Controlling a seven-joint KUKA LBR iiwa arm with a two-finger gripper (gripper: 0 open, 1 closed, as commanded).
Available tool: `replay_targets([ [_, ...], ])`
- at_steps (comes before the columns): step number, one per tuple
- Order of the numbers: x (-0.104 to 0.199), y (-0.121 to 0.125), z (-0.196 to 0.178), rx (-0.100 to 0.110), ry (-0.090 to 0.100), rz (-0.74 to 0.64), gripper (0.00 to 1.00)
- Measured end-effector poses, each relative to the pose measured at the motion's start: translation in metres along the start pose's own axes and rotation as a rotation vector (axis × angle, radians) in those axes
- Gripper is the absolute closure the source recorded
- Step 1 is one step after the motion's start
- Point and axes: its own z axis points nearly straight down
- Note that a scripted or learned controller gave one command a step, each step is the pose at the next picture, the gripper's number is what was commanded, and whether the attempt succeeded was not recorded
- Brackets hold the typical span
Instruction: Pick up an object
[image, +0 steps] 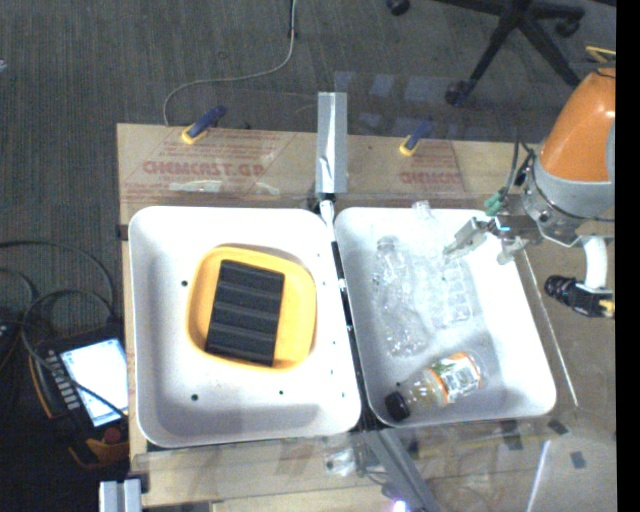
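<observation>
My gripper (482, 246) hangs over the far right part of the right bin (535, 385), open with nothing between its fingers. Just left of it and lower lie a crumpled clear plastic bottle (392, 285) and a clear ridged plastic pack (450, 293). A small bottle with an orange label and a black cap (443, 382) lies on its side near the bin's front edge. In the left bin (160, 390) a black ridged block (245, 311) rests on a yellow dish (296, 345).
A metal post (330, 145) stands behind the seam between the bins. Two clamps (203, 123) (416, 137) hold the brown board at the back. The arm's orange band (588, 125) rises at the right edge.
</observation>
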Motion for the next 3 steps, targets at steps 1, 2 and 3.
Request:
replay_targets([
  [1, -0.018, -0.079, 0.015, 0.001, -0.002, 0.09, 0.0],
  [2, -0.015, -0.104, 0.132, -0.015, -0.005, 0.013, 0.0],
  [3, -0.022, -0.036, 0.132, -0.013, -0.004, 0.181, 0.0],
])
